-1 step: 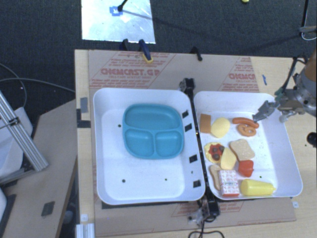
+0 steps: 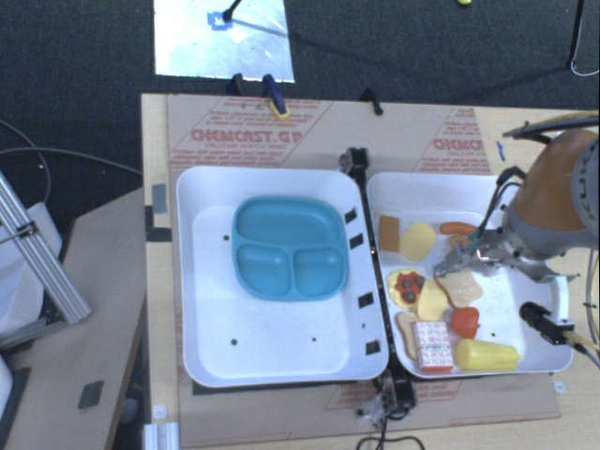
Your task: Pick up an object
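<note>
In the right white bin [image 2: 539, 368], the metal pincer [image 2: 461, 261] hangs low over the pale bread-like slice [image 2: 463, 289] beside the red tomato-like piece [image 2: 465, 322]; how far it gapes I cannot tell, so it should descend squarely, straddling one item only.

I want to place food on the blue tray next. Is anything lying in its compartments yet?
Empty. The blue tray in the left bin shows bare blue in all three compartments; the toy food lies in the right bin.
</note>
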`<state>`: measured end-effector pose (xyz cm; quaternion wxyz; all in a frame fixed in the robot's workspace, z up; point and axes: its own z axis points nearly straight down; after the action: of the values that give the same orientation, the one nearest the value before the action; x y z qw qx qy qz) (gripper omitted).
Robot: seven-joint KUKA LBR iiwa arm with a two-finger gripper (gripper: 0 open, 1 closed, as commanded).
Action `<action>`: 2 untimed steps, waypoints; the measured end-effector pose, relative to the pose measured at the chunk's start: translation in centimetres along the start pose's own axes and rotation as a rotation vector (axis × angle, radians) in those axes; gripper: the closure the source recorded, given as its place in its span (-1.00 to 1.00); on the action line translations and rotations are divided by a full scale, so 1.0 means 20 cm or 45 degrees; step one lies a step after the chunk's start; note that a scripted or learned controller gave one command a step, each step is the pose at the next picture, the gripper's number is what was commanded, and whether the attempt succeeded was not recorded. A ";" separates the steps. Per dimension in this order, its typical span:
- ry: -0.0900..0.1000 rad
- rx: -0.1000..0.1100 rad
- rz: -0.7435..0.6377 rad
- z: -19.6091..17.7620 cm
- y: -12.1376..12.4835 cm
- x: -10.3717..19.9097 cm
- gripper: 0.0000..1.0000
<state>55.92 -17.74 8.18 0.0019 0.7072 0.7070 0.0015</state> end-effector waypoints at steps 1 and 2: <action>-0.002 -0.009 -0.001 -0.09 0.02 0.00 1.00; -0.002 -0.008 -0.001 -0.08 0.01 0.00 -1.00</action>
<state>56.19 -17.81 9.85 0.0045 0.7070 0.7071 0.0032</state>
